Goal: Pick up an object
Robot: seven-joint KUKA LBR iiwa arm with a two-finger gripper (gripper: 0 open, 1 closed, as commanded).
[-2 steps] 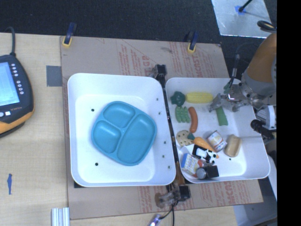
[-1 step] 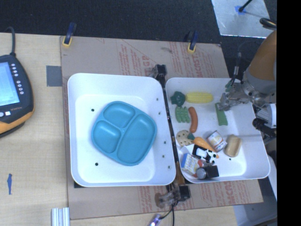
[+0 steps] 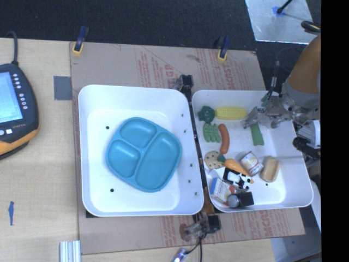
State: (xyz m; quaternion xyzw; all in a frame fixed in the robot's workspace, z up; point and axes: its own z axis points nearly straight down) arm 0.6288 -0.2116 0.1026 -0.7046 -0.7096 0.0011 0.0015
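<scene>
Your two white bins sit side by side: the left bin point(image 3: 92, 195) carries a blue divided plate point(image 3: 143, 154), the right bin point(image 3: 297, 192) a jumble of toy food pushed toward its near-left corner. The gripper point(image 3: 265, 115) hangs over that bin's far side, just above a green pickle-like piece point(image 3: 257, 134); whether its fingers have parted or caught anything, you cannot tell. A corn cob point(image 3: 230, 113) and sausage point(image 3: 224, 138) lie nearby.

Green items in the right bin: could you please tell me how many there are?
3: a dark green piece at the right bin's upper left, a lighter green pod just below it, and a green stick by the gripper. The lower clutter could hide more.
</scene>
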